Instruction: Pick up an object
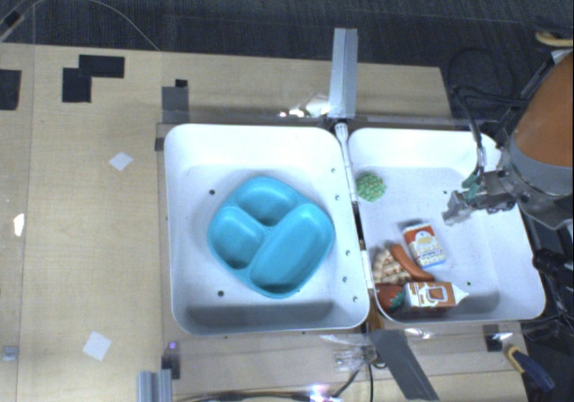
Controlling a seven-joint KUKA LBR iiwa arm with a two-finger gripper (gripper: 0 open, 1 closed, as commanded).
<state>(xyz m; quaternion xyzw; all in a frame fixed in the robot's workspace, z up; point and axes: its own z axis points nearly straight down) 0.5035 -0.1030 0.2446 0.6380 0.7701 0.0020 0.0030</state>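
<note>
Nearest the camera, along the front wall of the right bin (529, 301), you have a tight huddle of small things: a brown carton (429, 296) lying flat over a reddish lid or dish (387, 300), a heap of pale nuts (387, 264) and a sausage (409, 263) against them, and just behind these a small orange-and-blue packet (425, 246). Your likeliest failure starts here, because they touch or overlap, so a descent on any one could nudge its neighbours, catch two at once, or pinch an edge that slips free on the lift. Pieces hugging the divider leave little room on that side. Farther back, a green ball (369, 186) sits alone near the divider, well apart from the huddle; it looks the easier pick, though a round thing may roll away if the closing is off-centre. On the left, the other bin (188, 158) holds a blue sectioned plate (272, 234). At the far right, the gripper (468, 201) hangs over the bare floor of the right bin, above nothing you could take, its tip aimed left toward the middle, with the arm (547, 135) leaning in behind it. You cannot tell from this slant whether the pincer is wide or narrow, and nothing is visibly held
</note>
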